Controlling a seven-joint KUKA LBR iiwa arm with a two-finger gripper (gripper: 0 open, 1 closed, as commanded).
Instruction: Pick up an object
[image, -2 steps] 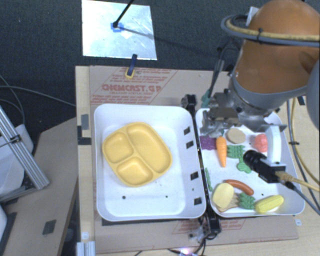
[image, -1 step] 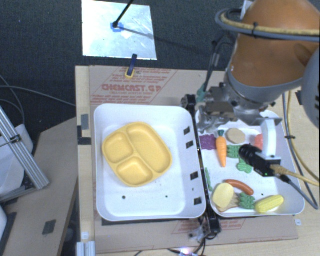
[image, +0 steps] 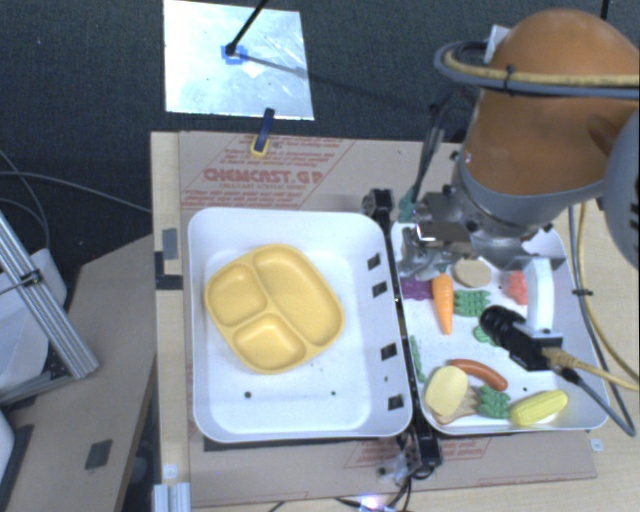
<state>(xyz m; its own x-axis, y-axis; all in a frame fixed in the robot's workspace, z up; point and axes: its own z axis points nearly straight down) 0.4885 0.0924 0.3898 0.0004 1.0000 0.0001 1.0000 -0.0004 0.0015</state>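
Note:
The right bin (image: 585, 420) holds several toy foods: an orange carrot (image: 441, 303), a purple piece (image: 413, 290), a tan round disc (image: 472, 272), a salmon-red piece (image: 516, 288), a green leafy piece (image: 470, 303), a red-brown sausage (image: 477, 372), a pale yellow potato shape (image: 446, 390) and a yellow corn cob (image: 538, 406). My gripper (image: 428, 255) hangs low over the back left part of this bin, just above the purple piece and the carrot top. The wrist body covers its tips.
The left bin (image: 205, 400) holds a yellow three-compartment plate (image: 273, 307). A black hinge strip (image: 392, 300) divides the two bins. A shiny sheet (image: 238, 60) lies beyond the bench, and a metal frame (image: 40, 300) stands at the left.

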